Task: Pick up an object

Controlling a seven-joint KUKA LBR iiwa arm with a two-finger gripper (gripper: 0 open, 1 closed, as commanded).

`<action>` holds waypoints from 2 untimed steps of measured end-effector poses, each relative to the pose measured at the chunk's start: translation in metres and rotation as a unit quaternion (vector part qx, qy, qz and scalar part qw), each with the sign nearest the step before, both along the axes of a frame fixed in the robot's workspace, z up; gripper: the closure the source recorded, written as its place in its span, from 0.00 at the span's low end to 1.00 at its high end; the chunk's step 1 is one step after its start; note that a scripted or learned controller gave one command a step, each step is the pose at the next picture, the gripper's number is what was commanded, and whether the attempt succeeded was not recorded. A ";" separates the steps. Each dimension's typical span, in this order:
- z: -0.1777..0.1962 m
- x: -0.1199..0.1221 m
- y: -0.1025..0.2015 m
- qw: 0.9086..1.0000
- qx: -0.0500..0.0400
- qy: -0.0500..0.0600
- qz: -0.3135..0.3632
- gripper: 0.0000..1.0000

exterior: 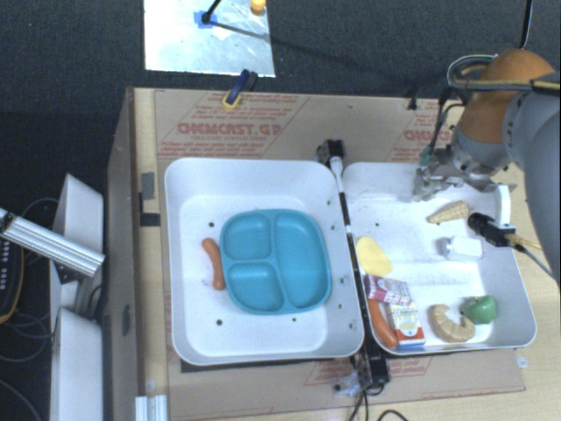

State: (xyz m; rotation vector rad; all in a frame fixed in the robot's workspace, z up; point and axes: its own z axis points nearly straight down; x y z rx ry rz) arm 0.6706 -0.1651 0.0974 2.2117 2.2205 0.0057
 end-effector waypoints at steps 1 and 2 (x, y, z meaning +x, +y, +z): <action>0.012 0.001 0.000 1.000 -0.001 -0.002 0.001 1.00; 0.011 0.001 0.000 1.000 -0.001 -0.002 0.001 0.00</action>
